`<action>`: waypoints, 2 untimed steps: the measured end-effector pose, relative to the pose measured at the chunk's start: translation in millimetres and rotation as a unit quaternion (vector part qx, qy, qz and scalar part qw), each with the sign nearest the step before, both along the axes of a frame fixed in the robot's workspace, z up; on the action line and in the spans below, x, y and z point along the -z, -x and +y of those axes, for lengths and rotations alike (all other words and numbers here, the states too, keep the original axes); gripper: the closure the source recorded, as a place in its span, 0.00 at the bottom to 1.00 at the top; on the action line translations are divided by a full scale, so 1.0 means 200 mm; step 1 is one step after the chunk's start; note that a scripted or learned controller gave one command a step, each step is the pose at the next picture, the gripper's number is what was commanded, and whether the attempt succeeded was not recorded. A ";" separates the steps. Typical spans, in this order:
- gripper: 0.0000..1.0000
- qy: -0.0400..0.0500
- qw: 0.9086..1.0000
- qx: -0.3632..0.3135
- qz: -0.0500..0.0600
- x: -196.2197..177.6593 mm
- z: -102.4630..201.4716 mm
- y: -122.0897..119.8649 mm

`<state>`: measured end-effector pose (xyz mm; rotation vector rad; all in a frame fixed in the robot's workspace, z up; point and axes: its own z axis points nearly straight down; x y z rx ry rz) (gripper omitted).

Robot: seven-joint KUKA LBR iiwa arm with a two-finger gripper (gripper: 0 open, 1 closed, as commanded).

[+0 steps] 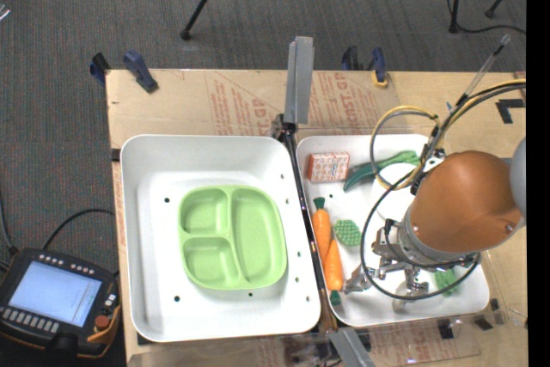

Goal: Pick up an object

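You see the gripper (pixel 397 272) low in the right white bin (pixel 378 318), lower right of frame; finger state: cannot tell. Two orange plastic carrots (pixel 326 247) lie just left of it, long axes running up-down along the bin's left wall.

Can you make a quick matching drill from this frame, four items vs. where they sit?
Items:
1. green tray
2. carrot
3. small box
4. pendant

Places:
A. right bin's far left corner
B. floor, left of the bench
C. middle of the left bin
D. along the right bin's left wall

Pairs: 1-C, 2-D, 3-A, 4-B
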<state>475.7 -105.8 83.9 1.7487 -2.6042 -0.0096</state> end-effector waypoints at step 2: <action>0.00 -0.003 0.986 -0.169 0.000 0.01 -0.12 0.00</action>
